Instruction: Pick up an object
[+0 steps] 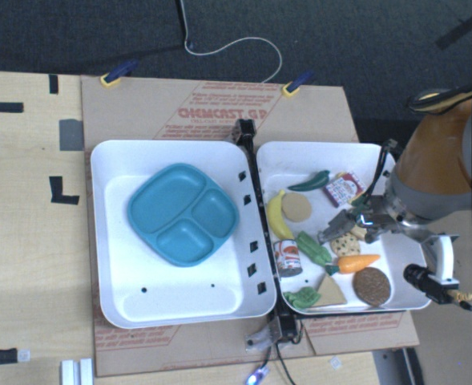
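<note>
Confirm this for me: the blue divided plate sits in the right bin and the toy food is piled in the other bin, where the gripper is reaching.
Not quite. The camera view shows the blue divided plate in the left bin, not the right. The rest holds: the toy food, such as the banana and carrot, is piled in the other bin, where the gripper is reaching.
</note>
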